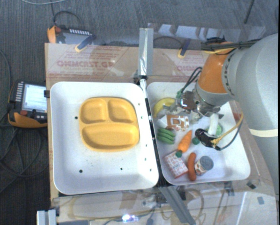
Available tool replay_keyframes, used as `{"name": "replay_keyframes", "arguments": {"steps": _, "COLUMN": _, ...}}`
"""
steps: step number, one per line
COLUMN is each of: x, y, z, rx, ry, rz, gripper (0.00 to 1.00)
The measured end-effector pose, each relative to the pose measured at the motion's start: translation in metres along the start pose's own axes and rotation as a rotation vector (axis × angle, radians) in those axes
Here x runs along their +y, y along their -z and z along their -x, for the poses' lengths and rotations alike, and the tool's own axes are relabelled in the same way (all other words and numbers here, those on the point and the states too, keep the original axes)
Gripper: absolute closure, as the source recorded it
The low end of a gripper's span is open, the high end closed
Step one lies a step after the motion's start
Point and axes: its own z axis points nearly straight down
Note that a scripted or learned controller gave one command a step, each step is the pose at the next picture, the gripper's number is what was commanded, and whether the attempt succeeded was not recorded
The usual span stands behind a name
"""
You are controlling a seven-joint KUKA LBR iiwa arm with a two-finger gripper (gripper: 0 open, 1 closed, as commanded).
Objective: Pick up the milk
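Milk carton (178, 122), white with orange print, lies in the upper-left part of the bin on the view's right (245, 168), and we see the gripper (179, 111) directly over its top edge, touching it or very nearly so. We cannot tell whether the gripper is clenched, released or grasping the carton, as the wrist hides the meeting point. The grey arm with its orange band (214, 76) reaches in from the right above that bin.

Just left of the gripper we see a yellow banana (161, 105) by the bin's wall. Below the carton lies a green vegetable (166, 135), and beside that a carrot (184, 142) set at a slant. To the right of the carton stands a pale green and white piece (214, 124). Nearer the front edge we find a red and white box (175, 165), a red sausage (192, 167) and a small can (206, 164), close together.

The bin on the view's left (60, 163) holds a yellow divided tray (109, 124) at its middle, well apart from the arm.
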Motion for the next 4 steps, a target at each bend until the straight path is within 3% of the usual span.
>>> {"name": "replay_keyframes", "arguments": {"steps": 1, "x": 0.001, "y": 0.006, "z": 0.003, "rx": -0.003, "ry": -0.001, "rz": -0.004, "gripper": 1.0}}
{"name": "replay_keyframes", "arguments": {"steps": 2, "x": 0.0, "y": 0.006, "z": 0.003, "rx": -0.002, "ry": 0.0, "rz": -0.005, "gripper": 0.0}}
{"name": "replay_keyframes", "arguments": {"steps": 3, "x": -0.011, "y": 0.0, "z": -0.002, "rx": -0.005, "ry": 0.116, "rz": 0.002, "gripper": 0.0}}
{"name": "replay_keyframes", "arguments": {"steps": 4, "x": -0.011, "y": 0.006, "z": -0.001, "rx": -0.004, "ry": 0.116, "rz": -0.003, "gripper": 1.0}}
